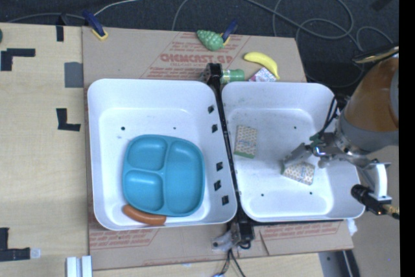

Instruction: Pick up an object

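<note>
In the right bin (279, 95) lie two small flat patterned squares. One patterned square (246, 141) rests near the bin's left wall. The other patterned square (299, 172) sits further right, tilted. My gripper (303, 155) hovers at that square's upper edge, reaching in from the right below the arm's orange band (379, 97). I see nothing held in it. The left bin (107, 97) holds a blue divided plate (163, 174) with an orange sausage (144, 215) at its front edge.
Behind the bins on the cardboard lie a yellow banana (261, 63), a green toy (211, 39) and a small green-and-pink item (249, 75). A black divider (224, 146) runs between the bins. Cables trail across the dark floor at the back.
</note>
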Controlling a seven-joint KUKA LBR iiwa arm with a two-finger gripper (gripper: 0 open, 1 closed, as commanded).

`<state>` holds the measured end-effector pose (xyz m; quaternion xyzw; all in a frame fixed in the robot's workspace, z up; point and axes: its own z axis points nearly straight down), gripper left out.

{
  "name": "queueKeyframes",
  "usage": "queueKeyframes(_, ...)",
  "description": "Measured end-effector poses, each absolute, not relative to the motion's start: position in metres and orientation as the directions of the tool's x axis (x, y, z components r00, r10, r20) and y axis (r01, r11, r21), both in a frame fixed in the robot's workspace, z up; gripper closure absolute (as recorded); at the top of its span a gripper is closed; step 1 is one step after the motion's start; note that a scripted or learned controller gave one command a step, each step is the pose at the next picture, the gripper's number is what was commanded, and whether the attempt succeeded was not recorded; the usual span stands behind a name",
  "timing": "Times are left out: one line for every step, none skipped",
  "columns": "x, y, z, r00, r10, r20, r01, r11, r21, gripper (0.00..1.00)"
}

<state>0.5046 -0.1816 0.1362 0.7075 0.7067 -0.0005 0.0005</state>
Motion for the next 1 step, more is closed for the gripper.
queueKeyframes(0.5307, -0.1427, 0.0895, 0.002, 1.0, -0.007, 1.0, -0.002, 0.01, 0.0)
